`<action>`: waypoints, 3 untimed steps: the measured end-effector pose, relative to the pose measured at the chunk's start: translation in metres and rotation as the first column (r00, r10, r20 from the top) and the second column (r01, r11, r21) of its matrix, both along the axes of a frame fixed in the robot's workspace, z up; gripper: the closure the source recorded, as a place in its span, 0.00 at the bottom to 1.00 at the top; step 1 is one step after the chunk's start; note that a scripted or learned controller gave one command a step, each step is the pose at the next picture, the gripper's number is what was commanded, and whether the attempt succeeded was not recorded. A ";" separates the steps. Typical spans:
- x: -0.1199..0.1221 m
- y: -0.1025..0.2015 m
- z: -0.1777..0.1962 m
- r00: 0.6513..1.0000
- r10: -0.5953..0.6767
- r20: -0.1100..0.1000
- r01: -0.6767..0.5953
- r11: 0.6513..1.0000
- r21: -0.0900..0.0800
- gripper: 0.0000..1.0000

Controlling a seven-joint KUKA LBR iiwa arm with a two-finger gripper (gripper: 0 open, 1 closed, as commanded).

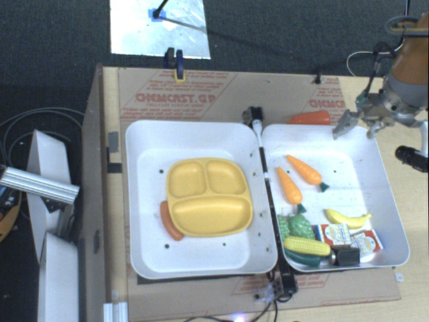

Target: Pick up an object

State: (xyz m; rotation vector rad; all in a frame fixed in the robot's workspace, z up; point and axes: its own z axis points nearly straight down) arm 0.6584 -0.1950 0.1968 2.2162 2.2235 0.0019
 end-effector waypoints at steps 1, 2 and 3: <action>-0.058 0.086 -0.053 1.000 0.001 -0.003 -0.001 1.000 0.002 0.00; -0.059 0.109 -0.113 1.000 0.001 -0.002 -0.001 1.000 0.001 0.00; -0.058 0.109 -0.102 1.000 0.001 0.000 -0.001 1.000 0.001 1.00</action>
